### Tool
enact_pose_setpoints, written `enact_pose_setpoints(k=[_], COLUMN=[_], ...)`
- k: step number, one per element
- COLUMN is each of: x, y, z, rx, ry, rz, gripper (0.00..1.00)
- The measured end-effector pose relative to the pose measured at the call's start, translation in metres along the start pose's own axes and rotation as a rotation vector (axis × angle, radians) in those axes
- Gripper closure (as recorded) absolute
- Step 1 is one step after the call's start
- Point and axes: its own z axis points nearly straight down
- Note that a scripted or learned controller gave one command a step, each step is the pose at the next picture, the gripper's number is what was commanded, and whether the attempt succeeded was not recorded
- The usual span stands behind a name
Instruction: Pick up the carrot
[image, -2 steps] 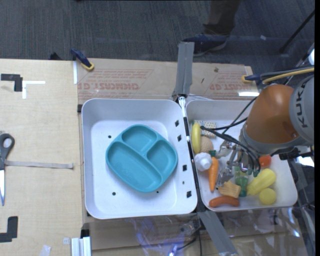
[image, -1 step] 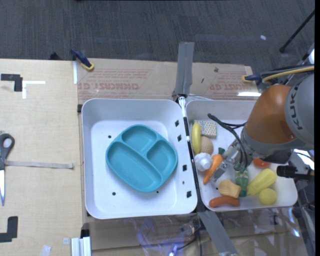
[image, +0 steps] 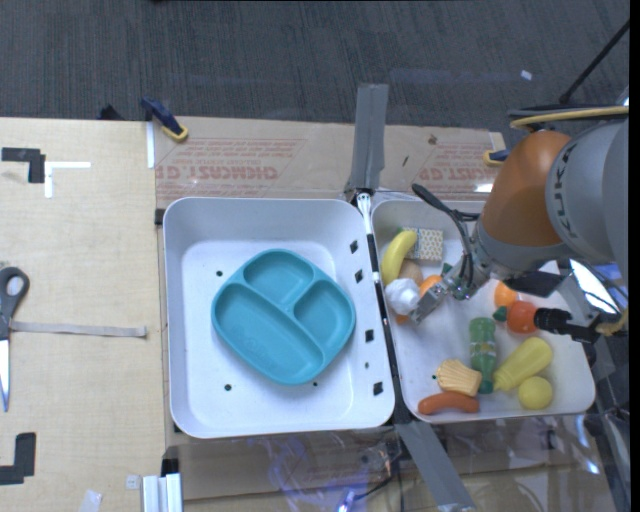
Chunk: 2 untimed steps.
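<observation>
In the right bin (image: 560, 405), a small orange piece that I take for the carrot (image: 430, 285) lies near the left wall, mostly covered by the gripper. My gripper (image: 443, 292) is down low in this bin, right at the orange piece and next to a white garlic bulb (image: 402, 295). The view does not show whether the orange piece is between the jaws. The grey arm with its orange band (image: 530, 190) reaches in from the right.
The right bin also holds a banana (image: 397, 254), a green bottle (image: 482, 342), a yellow pear (image: 525, 362), a lemon (image: 535, 392), a long red-orange piece (image: 448, 403) and an orange-red vegetable (image: 520, 317). A blue divided plate (image: 284, 316) sits in the left bin (image: 185, 300).
</observation>
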Motion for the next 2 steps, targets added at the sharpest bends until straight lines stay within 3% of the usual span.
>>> enact_pose_setpoints(k=[1,2], x=[-0.0353,-0.0347], y=[0.0252,0.0262], z=[0.0,-0.0096], rx=[0.002,0.003], ry=[-0.001,-0.002], rz=[0.293,0.288], gripper=[0.0,1.0])
